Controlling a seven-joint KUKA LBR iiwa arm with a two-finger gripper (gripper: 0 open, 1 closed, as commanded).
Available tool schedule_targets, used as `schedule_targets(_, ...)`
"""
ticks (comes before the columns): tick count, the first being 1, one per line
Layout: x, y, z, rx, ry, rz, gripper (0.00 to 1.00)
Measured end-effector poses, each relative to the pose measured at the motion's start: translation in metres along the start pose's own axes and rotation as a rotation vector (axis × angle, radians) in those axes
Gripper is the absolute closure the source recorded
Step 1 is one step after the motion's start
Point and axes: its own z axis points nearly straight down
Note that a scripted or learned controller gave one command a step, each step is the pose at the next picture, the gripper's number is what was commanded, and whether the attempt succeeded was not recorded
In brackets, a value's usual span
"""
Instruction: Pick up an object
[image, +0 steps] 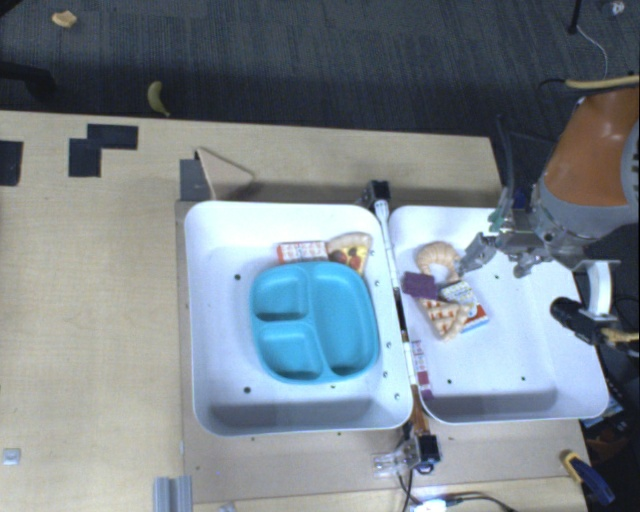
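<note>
My gripper (500, 257) hangs over the right bin (520, 375), near its back middle. Its two fingers stand apart with nothing between them, so it is open. The left fingertip (476, 251) is just right of a beige croissant-shaped toy (436, 257). In front of that lie a purple piece (420, 285), a small printed packet (466, 296) and a waffle piece (444, 319). The left bin (215, 330) holds a blue divided plate (312, 322), a pizza slice (351, 249) and a red and white packet (300, 251).
A black bar (395, 290) runs along the seam between the two bins. Black tape patches (100, 148) mark the bench at the far left. A yellow banana-shaped thing (157, 97) lies on the dark floor behind the bench.
</note>
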Motion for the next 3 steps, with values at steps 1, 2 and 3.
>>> schedule_targets(1, -0.018, -0.026, 0.11, -0.003, -0.001, 0.002, 0.0)
schedule_targets(2, -0.016, -0.023, 0.096, -0.011, 0.002, 0.001, 1.0)
schedule_targets(3, 0.068, 0.011, 0.032, -0.001, 0.001, 0.0, 1.0)
